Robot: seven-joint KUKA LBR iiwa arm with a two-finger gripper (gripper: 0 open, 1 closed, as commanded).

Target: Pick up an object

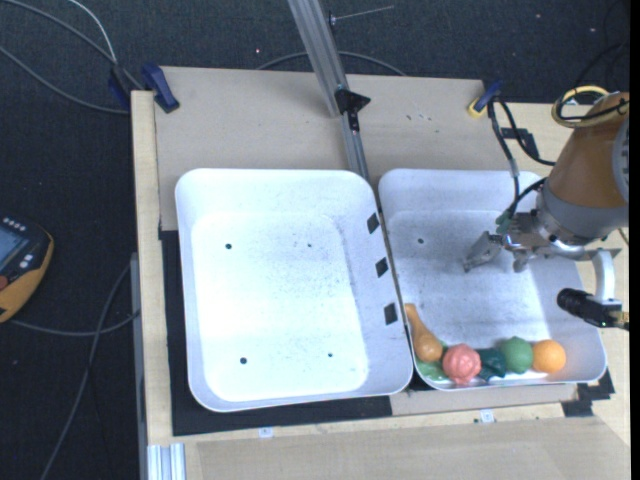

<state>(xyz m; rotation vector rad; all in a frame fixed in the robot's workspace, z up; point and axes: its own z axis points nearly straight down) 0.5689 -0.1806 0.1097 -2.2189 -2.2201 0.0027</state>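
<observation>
Several small toys lie along the near edge of the right bin (440,198): an orange carrot-shaped piece (424,338), a pink ball (461,362), a dark teal piece (494,366), a green ball (516,352) and an orange ball (548,355). My gripper (494,261) hangs over the middle of the right bin, farther back than the toys and apart from them. Its fingers stand spread open with nothing between them.
The left bin (200,208) sits beside the right one, with black clips on the shared wall (381,265). A metal pole (318,38) slants up from the back between the bins. Cables (515,148) run down to the wrist at the right.
</observation>
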